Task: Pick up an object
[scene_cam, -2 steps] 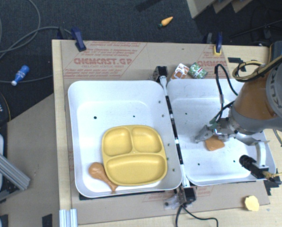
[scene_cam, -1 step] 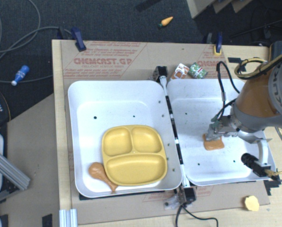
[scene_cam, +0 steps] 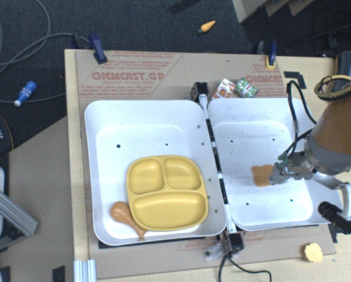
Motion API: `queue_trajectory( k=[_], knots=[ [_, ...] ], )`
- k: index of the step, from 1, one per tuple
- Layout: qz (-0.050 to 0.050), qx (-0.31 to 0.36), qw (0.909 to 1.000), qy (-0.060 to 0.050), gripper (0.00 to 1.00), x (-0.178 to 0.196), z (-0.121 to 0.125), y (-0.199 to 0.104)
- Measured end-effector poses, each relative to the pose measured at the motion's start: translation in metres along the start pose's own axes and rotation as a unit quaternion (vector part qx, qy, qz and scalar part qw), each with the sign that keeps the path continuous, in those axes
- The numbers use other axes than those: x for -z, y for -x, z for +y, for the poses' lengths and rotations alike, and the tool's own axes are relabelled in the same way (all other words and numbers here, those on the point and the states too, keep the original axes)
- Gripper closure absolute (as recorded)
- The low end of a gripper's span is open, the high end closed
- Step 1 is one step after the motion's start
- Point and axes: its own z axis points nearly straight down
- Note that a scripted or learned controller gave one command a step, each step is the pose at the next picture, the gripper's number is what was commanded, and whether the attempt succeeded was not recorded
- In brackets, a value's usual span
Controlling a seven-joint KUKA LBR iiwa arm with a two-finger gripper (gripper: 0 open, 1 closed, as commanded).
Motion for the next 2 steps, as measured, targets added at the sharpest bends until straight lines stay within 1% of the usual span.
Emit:
queue_trajectory(
  k=[1,2],
  knots=[
    [0.000,0.001,1.0000,-0.001,0.00,-0.003,0.001,0.000],
    [-0.001,0.002,1.0000,0.001,0.00,-0.056,0.043,-0.005]
  ],
)
